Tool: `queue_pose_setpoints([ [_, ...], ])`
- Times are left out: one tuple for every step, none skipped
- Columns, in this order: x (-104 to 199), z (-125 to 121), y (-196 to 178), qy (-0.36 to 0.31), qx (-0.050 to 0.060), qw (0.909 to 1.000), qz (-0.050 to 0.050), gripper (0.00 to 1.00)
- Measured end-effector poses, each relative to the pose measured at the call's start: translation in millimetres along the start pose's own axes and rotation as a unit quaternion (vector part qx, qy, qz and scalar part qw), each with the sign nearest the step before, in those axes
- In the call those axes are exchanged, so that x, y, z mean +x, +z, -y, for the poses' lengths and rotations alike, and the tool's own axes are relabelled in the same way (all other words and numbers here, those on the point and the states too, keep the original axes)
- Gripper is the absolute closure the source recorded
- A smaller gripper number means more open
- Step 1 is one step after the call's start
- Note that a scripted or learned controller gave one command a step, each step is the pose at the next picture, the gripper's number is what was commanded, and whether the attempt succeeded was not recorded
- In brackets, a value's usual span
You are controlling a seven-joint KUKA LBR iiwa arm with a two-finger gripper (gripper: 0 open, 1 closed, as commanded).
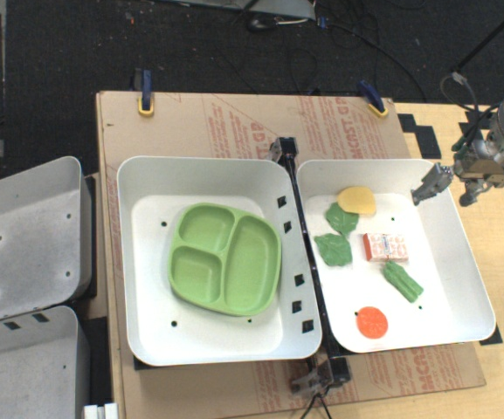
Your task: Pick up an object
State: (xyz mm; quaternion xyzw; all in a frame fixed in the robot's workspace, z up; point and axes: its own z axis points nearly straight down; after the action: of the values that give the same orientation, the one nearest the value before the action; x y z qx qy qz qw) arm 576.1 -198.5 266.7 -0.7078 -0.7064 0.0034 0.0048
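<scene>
The gripper (pixel 451 187) hangs open and empty over the right bin's (pixel 461 260) upper right edge; the nearest piece, the yellow one (pixel 356 201), lies to its left.

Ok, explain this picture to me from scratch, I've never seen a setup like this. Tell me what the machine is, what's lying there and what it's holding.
One camera looks down at a slant on a bench. The gripper, the two-fingered end of a robot arm, reaches in from the right and holds nothing. The left bin contains a green divided tray. The right bin contains toy food: a yellow piece, two leafy green pieces, a small red and white box, a green stick and an orange disc.
</scene>
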Motion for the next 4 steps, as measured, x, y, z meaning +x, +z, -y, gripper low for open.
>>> queue_pose_setpoints([
  [1,-2,-7,-0.002,-0.006,1.0000,0.001,0.00],
  [-8,0,43,0.000,-0.004,1.0000,0.001,0.00],
  [-17,3,101,0.000,-0.004,1.0000,0.001,0.00],
  [-18,-1,164,0.000,-0.004,1.0000,0.001,0.00],
])
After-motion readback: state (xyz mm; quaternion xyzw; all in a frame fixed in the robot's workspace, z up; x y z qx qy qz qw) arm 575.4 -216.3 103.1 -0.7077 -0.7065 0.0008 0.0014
